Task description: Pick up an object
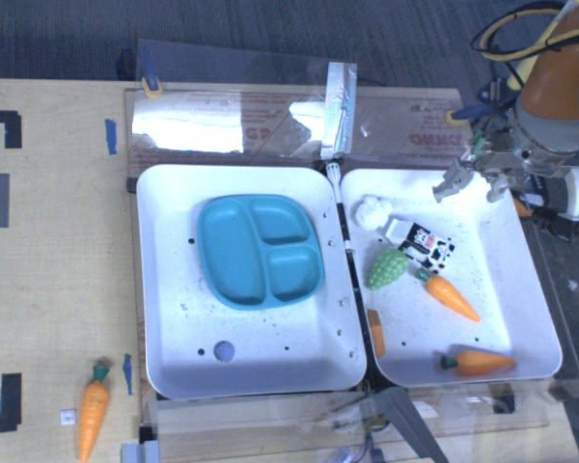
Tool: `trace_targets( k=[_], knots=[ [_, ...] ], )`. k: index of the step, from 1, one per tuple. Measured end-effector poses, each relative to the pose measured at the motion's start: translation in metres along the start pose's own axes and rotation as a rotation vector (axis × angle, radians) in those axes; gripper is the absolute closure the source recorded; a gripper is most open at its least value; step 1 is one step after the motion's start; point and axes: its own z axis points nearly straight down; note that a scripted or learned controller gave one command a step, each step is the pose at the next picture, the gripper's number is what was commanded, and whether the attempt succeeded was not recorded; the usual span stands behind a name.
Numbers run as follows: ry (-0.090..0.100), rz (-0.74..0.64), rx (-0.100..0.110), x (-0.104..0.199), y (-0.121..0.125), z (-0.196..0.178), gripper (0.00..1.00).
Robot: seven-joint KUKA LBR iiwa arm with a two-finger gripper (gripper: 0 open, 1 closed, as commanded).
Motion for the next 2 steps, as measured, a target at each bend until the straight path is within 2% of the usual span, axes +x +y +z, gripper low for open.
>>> trace_targets(
  k=[1, 2],
  knots=[
    [-0.002, 0.202, -0.020, 0.028, -0.042, 0.071, 0.00],
    [-0.014, -0.294, -0.054, 0.035, -0.078, 0.078, 0.00]
  ],
)
